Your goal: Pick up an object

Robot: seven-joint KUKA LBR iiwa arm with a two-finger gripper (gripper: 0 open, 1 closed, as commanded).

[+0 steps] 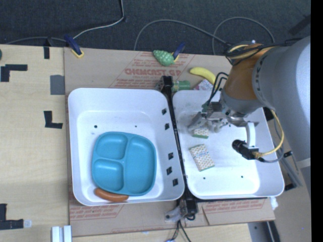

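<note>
Two shallow white bins (81, 135) sit below me. My gripper (206, 122) hangs in the right one, finger state unclear, touching a small pale checkered pad (201, 133); a larger patterned pad (202, 157) lies just beyond, long axis slanting.

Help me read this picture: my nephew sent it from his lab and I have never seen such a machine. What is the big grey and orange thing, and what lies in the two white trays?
The grey and orange shape is a robot arm, seen by one camera fixed above the bench and looking down at a slant. Its pincer is low in the right bin, just above a small patterned packet; whether it grips anything cannot be made out. A second packet lies nearby. The left bin holds a blue divided plate and an orange sausage-shaped toy. Behind the bins lie a banana and a green item.
</note>
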